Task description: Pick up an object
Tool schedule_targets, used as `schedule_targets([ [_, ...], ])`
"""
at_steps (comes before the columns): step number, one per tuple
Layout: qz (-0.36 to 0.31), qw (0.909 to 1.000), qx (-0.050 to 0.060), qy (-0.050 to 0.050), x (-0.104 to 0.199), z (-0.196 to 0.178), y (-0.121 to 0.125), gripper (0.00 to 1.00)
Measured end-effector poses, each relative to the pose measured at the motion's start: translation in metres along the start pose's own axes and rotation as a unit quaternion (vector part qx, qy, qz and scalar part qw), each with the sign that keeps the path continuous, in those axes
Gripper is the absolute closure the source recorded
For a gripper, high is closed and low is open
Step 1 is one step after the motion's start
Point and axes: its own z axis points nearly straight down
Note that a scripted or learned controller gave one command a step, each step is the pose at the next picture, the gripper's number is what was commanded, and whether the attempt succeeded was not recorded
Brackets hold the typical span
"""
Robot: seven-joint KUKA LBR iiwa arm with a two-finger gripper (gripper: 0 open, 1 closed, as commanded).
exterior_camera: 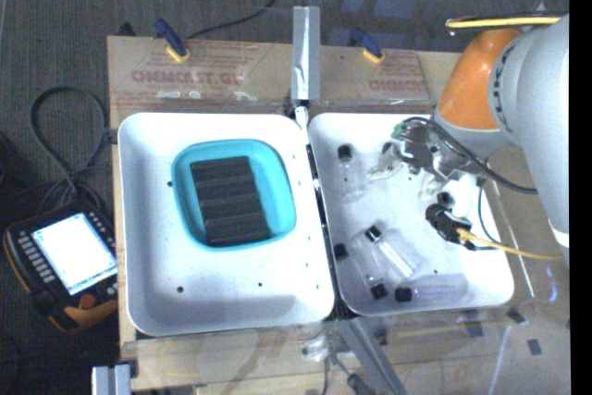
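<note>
Dark carpet around bench (pixel 213 69). Right bin (pixel 421 296) is my landmark: gripper (pixel 418 153) hangs low over its far half, nothing visibly held; cannot tell finger state. Clear vial (pixel 388 253) lies nearer centre. I judge approach step; next: descend, align, close.

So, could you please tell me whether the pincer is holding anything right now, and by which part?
It cannot be told. The pincer sits low over the right bin, near small clear pieces, but its tips are too small and blurred to judge.
</note>
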Motion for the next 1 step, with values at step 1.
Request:
schedule_targets([
  [1,0.072,0.9974,-0.002,0.0,-0.0678,-0.1689,-0.0263,0.0],
])
